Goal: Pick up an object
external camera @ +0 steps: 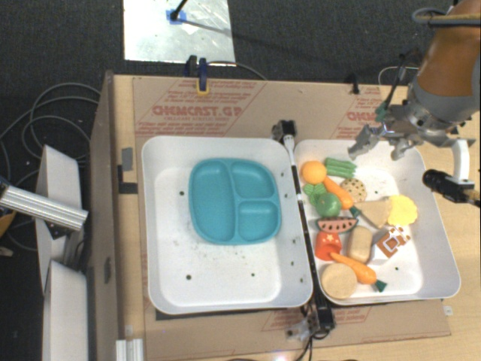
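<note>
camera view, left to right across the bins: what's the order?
left bin → teal divided plate → orange fruit → watermelon slice → yellow piece → gripper, hovering above the right bin's far edge.

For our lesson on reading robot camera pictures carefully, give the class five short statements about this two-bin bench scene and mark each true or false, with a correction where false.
1. The turquoise divided plastic plate lies in the left white bin. True.
2. The toy foods are piled in the left bin. False: they lie in the right white bin.
3. The two-finger gripper holds the orange toy carrot. False: the carrot lies in the right bin, apart from the gripper.
4. The red watermelon slice toy lies in the right bin. True.
5. The round orange fruit toy sits on the turquoise plate. False: it lies in the right bin.
</note>
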Controlling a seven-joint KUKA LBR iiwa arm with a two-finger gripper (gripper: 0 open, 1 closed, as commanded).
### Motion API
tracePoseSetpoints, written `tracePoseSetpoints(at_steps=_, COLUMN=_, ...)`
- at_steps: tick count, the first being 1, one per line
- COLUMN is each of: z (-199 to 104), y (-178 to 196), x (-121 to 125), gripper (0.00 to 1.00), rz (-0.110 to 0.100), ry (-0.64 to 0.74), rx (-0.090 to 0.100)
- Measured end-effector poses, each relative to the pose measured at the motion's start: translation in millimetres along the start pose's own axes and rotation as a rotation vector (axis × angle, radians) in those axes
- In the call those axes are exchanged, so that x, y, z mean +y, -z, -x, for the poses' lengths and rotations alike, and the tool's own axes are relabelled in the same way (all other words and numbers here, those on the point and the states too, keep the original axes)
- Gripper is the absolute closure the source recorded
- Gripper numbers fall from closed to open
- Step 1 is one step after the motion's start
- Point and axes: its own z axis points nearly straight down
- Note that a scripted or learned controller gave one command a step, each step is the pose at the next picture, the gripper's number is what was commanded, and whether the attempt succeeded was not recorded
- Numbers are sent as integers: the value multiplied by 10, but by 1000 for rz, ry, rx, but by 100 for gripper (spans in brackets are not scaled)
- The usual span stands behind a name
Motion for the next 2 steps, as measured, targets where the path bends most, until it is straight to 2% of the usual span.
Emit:
tracePoseSetpoints(at_steps=1, z=-125, y=-1575, x=76, gripper=0, rz=5, ry=-1, rx=0)
tracePoseSetpoints(at_steps=2, z=1, y=-1719, x=-354, gripper=0, rz=-4, ry=-3, rx=0)
